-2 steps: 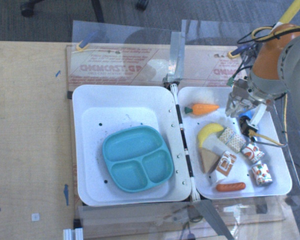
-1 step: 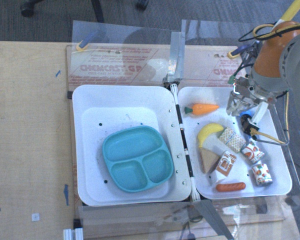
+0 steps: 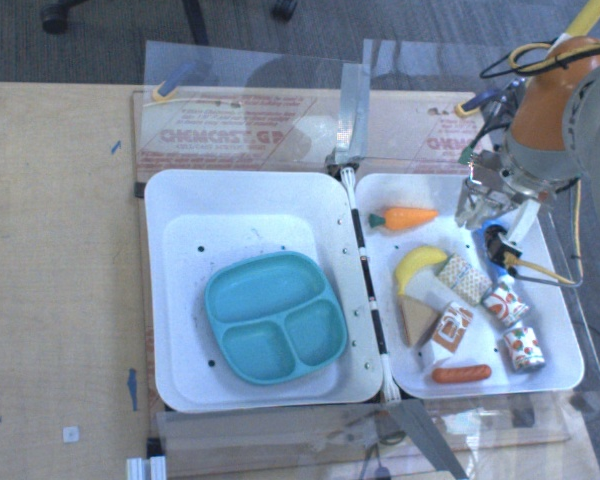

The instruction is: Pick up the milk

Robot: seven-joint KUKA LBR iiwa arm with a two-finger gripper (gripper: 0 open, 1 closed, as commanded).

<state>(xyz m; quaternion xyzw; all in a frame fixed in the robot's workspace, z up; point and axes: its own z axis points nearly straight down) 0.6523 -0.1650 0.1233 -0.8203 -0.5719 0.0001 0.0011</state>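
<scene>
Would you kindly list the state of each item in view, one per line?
Grey two-finger gripper: above the right bin, holding nothing.
Teal three-compartment plate: flat in the left white bin.
Orange toy carrot: lying on its side.
Orange-white milk carton: lying tipped over.
Red toy sausage: lying flat.

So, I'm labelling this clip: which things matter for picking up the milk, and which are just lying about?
Job: tool, small carton (probably the milk), right bin.
Lying about: carrot, banana, sausage, two cans, blue tray, left bin.
</scene>
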